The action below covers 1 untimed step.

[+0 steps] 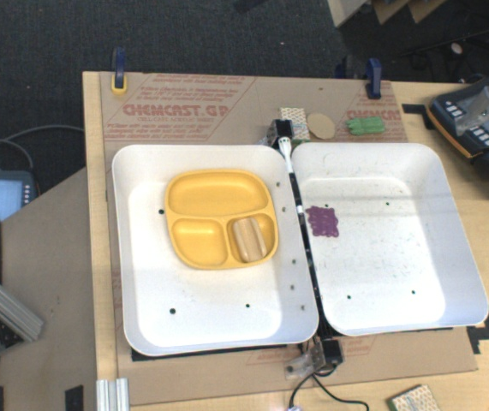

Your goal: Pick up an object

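Observation:
A yellow divided plate (218,217) lies in the left white bin (210,315), toward its back. A tan, bread-like piece (247,239) rests in the plate's lower right compartment. In the right white bin (398,298), a small purple object (322,221) lies near the left wall.
Behind the bins on the brown board sit a tan disc (321,126), a green item (366,126) and a small black and white part (283,130). Blue clamps (372,74) hold the board's back edge. A dark device (475,122) sits at the far right.

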### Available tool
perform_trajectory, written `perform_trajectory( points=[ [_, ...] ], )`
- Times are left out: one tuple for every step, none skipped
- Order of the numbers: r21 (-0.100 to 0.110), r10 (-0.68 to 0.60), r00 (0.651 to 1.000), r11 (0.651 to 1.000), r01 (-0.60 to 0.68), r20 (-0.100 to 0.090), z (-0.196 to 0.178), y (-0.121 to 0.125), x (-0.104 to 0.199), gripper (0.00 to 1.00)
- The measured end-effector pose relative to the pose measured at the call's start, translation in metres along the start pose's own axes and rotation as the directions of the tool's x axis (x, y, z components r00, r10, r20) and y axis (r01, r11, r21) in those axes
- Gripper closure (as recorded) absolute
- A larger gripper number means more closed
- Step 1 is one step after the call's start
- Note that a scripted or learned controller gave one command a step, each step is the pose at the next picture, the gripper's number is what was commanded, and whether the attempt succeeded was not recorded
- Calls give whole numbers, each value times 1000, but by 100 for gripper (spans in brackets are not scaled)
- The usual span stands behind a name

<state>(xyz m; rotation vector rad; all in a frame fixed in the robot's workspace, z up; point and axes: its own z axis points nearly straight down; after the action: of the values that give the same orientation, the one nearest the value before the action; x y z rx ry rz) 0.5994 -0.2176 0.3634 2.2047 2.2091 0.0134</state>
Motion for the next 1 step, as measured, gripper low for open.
perform_trajectory(
  points=[
    [13, 0, 1000, 1000, 0, -4, -1, -1, 1, 100]
  ],
)
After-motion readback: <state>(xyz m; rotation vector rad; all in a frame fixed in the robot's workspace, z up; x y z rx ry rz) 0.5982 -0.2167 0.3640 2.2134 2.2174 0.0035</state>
